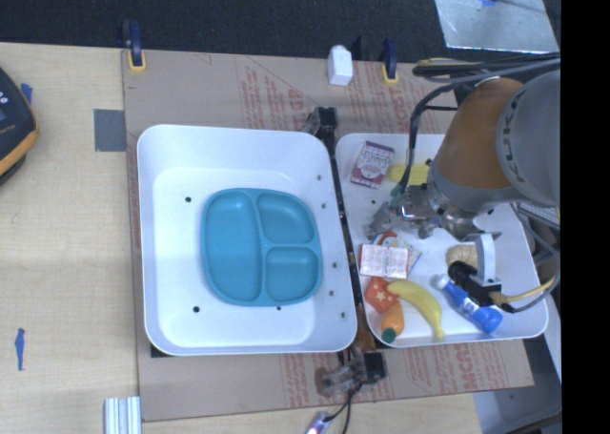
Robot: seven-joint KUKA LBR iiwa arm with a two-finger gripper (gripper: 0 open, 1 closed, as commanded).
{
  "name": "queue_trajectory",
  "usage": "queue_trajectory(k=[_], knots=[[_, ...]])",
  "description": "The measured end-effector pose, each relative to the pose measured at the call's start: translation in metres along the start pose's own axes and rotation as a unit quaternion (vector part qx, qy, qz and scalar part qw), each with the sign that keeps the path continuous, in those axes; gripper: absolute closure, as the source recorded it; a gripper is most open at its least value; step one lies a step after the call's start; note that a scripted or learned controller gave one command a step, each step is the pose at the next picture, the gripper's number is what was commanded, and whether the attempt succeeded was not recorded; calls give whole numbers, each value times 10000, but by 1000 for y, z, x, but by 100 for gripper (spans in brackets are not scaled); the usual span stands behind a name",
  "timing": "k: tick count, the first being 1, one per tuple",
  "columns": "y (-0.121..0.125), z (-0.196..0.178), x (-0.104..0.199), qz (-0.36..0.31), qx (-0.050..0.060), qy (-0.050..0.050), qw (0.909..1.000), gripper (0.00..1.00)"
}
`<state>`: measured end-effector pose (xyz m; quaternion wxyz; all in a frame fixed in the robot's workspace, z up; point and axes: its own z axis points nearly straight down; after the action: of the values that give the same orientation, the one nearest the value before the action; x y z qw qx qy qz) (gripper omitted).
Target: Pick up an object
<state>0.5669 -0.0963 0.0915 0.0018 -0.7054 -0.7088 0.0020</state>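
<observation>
Gripper (391, 217) low in right bin (534, 327) — apparently above packet (384, 258) — grip unclear.

- left bin (162, 232): white
- divided plate (260, 246): plain light blue
- right bin (519, 322): white
- banana (422, 304): yellow
- carrot-like piece (384, 304): orange and red
- tube (469, 305): blue with a black cap
- small packet (371, 162): maroon and white print
- arm (496, 141): grey with an orange band
- bench top (67, 260): pale wood
- cardboard sheet (276, 93): brown with faint red print
</observation>
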Motion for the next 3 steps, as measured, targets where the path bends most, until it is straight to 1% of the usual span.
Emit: queue_trajectory(k=[1, 2, 3], knots=[[57, -1, -9, 5, -15, 1, 10000, 0], [87, 0, -61, 17, 20, 5, 10000, 0], [89, -24, -91, 7, -19, -1, 10000, 0]])
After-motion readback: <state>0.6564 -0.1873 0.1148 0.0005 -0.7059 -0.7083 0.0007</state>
